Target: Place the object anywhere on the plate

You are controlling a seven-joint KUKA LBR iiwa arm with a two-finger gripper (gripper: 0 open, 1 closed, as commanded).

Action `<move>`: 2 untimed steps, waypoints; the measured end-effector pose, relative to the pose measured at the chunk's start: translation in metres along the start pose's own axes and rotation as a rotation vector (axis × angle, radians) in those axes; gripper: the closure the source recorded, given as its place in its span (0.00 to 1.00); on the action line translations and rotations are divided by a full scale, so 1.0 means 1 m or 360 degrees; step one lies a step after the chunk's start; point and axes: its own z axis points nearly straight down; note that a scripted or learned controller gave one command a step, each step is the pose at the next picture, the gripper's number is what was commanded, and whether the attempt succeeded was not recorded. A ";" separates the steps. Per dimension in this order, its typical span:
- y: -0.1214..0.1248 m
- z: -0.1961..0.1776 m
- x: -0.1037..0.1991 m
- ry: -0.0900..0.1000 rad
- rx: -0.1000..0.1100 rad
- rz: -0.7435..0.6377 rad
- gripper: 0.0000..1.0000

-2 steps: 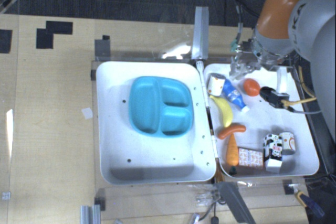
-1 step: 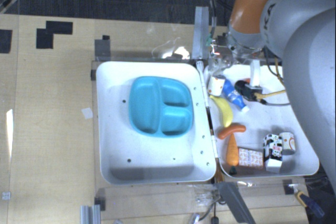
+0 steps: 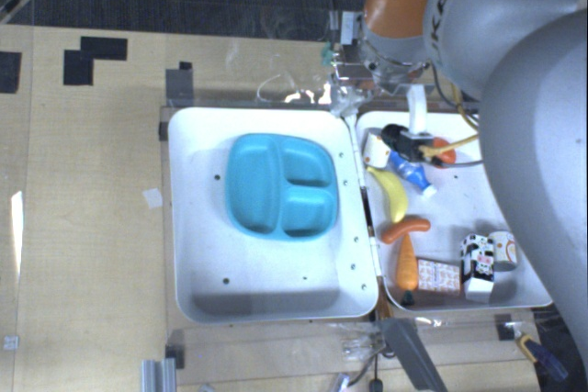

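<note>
looming closest, the grey arm (image 3: 542,124) reaches over the right bin (image 3: 455,207). the object to place looks unpicked: banana (image 3: 390,193), blue bottle (image 3: 411,172), sausage (image 3: 406,229) and carrot (image 3: 406,263) all lie in that bin. the gripper (image 3: 356,85) hovers at its far left corner; apart or together cannot be told. next it must seize one item and carry it to the blue divided plate (image 3: 266,170) in the left bin (image 3: 197,197). print on the cow-patterned carton (image 3: 478,260) and brown box (image 3: 438,275) is too small to read.
</note>
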 end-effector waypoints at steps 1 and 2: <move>0.000 0.000 0.000 0.0000 0.0000 0.0000 0.00; 0.001 -0.046 0.007 -0.0001 -0.0003 -0.0460 0.00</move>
